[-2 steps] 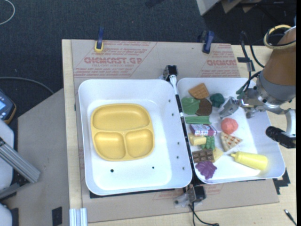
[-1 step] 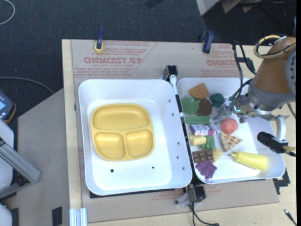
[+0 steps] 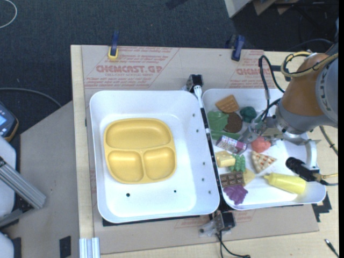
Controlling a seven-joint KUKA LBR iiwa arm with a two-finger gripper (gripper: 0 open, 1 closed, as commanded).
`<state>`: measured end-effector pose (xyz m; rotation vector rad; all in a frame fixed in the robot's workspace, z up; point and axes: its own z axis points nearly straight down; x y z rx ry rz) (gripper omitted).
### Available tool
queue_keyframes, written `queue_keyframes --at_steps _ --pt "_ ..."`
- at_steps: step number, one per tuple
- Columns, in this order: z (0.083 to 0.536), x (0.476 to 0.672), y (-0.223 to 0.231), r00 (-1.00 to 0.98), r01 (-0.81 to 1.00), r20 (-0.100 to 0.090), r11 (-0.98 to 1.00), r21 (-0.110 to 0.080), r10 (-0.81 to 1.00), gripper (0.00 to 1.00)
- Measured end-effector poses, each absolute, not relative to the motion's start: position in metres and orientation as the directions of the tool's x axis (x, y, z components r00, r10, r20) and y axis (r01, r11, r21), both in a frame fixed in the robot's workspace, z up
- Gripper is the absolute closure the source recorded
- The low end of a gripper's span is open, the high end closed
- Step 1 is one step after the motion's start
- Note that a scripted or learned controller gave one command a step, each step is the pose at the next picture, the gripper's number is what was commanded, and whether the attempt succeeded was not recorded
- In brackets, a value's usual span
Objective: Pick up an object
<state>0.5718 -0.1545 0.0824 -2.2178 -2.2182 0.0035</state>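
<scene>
Jaws you cannot read from this angle: the wrist hides them. Your arm [image 3: 306,98] reaches in from the right, its gripper [image 3: 263,128] low over the right bin [image 3: 317,195], among the toy food. Nearest it lies the red piece [image 3: 262,144], probably light, stiff and smooth; take it across its middle. The yellow tray [image 3: 141,148] sits in the left bin [image 3: 102,160].

Left bin [image 3: 102,160]: one yellow three-compartment tray [image 3: 141,148]. Surface [image 3: 156,66]: brown, printed with red lettering; blue clamps at rear edge [image 3: 113,44]. Floor [image 3: 80,9]: dark carpet.
</scene>
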Motion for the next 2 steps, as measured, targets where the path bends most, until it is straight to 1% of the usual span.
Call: queue_keyframes --at_steps 1,2 --pt "0.096 0.573 -0.155 0.001 1.0 -0.001 -0.001 0.002 1.0 1.0" --pt "0.144 0.577 -0.164 0.002 1.0 -0.003 -0.002 0.006 1.0 1.0"
